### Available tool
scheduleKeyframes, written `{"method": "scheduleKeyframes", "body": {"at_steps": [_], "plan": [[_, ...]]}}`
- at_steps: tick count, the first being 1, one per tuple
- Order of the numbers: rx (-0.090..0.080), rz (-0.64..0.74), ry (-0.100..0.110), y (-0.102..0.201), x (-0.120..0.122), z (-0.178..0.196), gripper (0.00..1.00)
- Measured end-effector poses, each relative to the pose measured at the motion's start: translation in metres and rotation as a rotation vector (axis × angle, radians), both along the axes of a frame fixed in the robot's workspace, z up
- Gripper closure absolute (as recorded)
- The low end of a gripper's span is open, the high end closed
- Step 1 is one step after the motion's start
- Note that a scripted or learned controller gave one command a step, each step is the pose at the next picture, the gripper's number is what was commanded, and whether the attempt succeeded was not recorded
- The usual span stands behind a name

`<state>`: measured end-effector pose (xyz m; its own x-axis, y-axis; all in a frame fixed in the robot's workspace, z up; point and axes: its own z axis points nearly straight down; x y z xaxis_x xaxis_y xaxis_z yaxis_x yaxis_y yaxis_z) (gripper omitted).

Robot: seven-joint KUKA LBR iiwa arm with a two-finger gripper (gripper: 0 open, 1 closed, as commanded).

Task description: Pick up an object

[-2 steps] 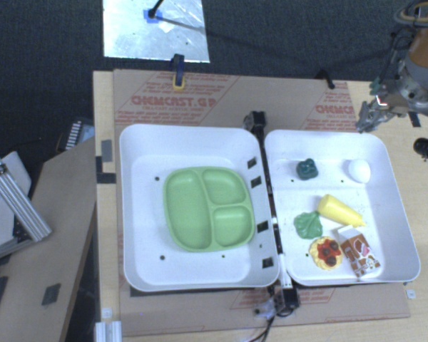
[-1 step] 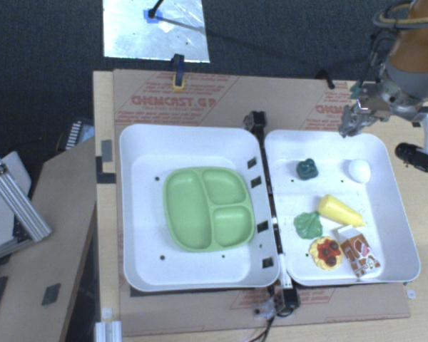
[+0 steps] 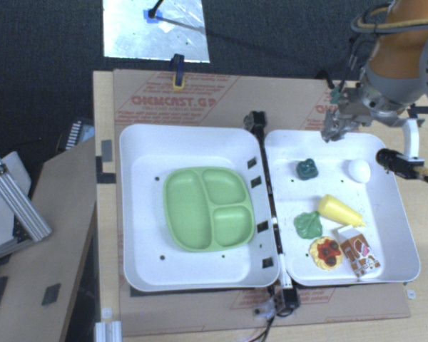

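Nearest, at the right bin's point(image 3: 406, 262) front edge: a brown-and-white carton point(image 3: 360, 254), a pizza slice point(image 3: 326, 252) touching it, then a green leafy piece point(image 3: 308, 224) and a yellow wedge point(image 3: 340, 210). All look like light, stiff plastic toy food, probably smooth and prone to slipping. Farther back, a white egg point(image 3: 359, 170) and a dark green broccoli-like piece point(image 3: 307, 168), each standing apart. The broccoli piece looks easiest: knobbly, clear on all sides, taken across its width. The egg would likely roll. Left bin point(image 3: 139, 212) holds a green divided tray point(image 3: 205, 209). Gripper point(image 3: 333, 132) hangs over the right bin's far rim, pointing down, above and behind the broccoli piece; grey arm bends in from the upper right. Jaw state: cannot tell.
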<state>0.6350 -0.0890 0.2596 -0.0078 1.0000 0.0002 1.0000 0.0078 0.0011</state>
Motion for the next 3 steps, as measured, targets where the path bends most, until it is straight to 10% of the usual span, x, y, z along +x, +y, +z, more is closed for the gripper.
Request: {"method": "scheduleKeyframes", "body": {"at_steps": [3], "plan": [[0.002, 0.002, 0.003, 0.144, -0.051, -0.029, 1.0]]}}
